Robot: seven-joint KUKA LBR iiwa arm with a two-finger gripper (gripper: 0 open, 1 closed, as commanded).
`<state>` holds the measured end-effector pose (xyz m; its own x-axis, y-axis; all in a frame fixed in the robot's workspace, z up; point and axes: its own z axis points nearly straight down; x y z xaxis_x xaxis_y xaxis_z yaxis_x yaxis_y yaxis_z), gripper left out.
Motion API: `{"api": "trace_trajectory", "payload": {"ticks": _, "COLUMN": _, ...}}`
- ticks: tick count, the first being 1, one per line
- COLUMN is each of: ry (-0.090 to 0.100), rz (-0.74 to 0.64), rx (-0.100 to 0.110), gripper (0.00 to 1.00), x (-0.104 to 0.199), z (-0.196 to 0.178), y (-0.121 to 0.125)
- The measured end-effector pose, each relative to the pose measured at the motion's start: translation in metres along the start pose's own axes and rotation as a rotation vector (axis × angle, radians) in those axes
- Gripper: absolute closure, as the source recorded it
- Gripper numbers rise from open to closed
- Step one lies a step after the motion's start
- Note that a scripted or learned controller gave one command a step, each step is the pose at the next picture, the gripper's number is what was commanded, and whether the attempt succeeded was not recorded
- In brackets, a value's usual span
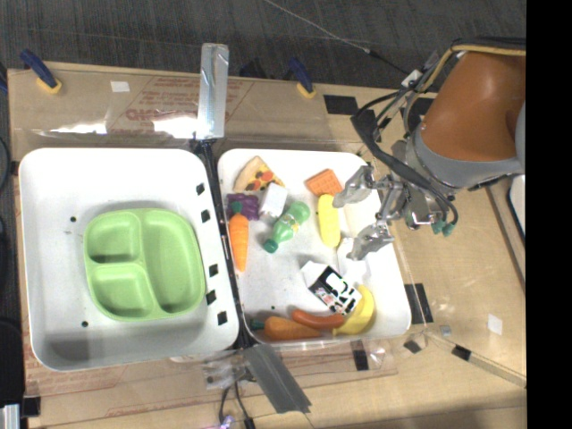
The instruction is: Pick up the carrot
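Note:
The carrot (239, 242) is a short orange cone lying lengthwise along the left wall of the right bin (295, 164), tip toward the front. My gripper (357, 219) hovers over the right side of that bin, well to the right of the carrot. It is open, one finger (357, 187) toward the back and the other (365, 243) toward the front, with nothing between them. A yellow corn-like piece (329, 220) lies just left of the fingers.
The right bin also holds a pizza slice (255, 175), a purple item (241, 206), a white block (273, 199), a green bottle (286, 227), an orange waffle (323, 183), a black-and-white box (331, 286), a banana (362, 309) and a sausage (313, 318). A green divided plate (143, 262) sits in the left bin.

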<state>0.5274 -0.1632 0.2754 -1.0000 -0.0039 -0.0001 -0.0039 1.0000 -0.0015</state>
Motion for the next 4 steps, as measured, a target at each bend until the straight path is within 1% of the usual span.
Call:
{"api": "trace_trajectory", "payload": {"ticks": 1, "ry": 0.008, "rz": -0.063, "rx": -0.005, "gripper": 0.0, "x": 0.029, "z": 0.166, "y": -0.019}}
{"api": "trace_trajectory", "payload": {"ticks": 2, "ry": 0.001, "rz": -0.076, "rx": -0.003, "gripper": 1.0, "x": 0.025, "z": 0.153, "y": -0.016}}
{"api": "trace_trajectory", "payload": {"ticks": 3, "ry": -0.005, "rz": 0.031, "rx": -0.001, "gripper": 1.0, "x": 0.039, "z": 0.075, "y": 0.017}}
{"api": "trace_trajectory", "payload": {"ticks": 4, "ry": -0.005, "rz": -0.065, "rx": -0.001, "gripper": 1.0, "x": 0.049, "z": 0.021, "y": 0.069}}
